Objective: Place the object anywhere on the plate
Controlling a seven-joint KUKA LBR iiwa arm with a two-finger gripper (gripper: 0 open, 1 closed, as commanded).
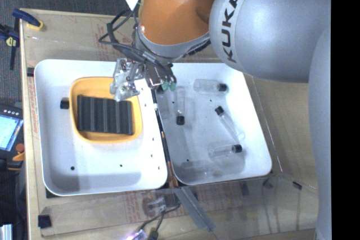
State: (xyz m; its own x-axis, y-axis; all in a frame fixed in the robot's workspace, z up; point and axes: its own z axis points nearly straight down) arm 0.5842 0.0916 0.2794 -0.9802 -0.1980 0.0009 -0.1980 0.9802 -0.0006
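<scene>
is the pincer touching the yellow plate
Cannot tell. In the camera view the pincer overlaps the yellow plate's upper right rim, but looking down at a slant hides any gap or contact.

My grey arm (pixel 270 25) is showing the one word that can be read here: "KUKA", in black capital letters running up its rounded casing, just beside the orange band (pixel 171 3). A small screen (pixel 8 132) is glowing past the bench's left edge, but whatever it is displaying is too small to read.
</scene>
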